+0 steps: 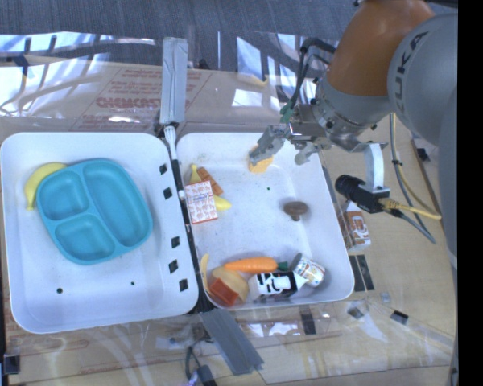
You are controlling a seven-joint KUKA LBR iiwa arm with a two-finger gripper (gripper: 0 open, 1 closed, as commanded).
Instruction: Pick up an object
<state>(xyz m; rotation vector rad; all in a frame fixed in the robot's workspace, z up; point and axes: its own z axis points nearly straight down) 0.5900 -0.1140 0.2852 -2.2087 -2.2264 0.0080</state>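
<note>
Jaws (286, 145) hang spread over right bin (326, 185) at its 12 o'clock; left finger (267, 145) touching or just above yellow piece (261, 165), nothing seen between them; cannot tell if contact is made. Other candidates: carrot (251, 264), bottle (283, 281) at 6 o'clock; brown disc (295, 209) mid-right; card (200, 202) at 9 o'clock. Left bin (32, 296) carries blue tray (94, 209), banana (37, 180). Judgement: approach stage; closing and lift remain.

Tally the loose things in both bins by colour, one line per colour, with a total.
Blue: 1, the tray
Yellow: 3, the banana, the piece at the gripper, the wedge beside the box
Orange: 1, the carrot
Red and white: 1, the box
Brown: 1, the disc
Black and white: 1, the bottle
Red and tan: 1, the apple
Total: 9
</note>
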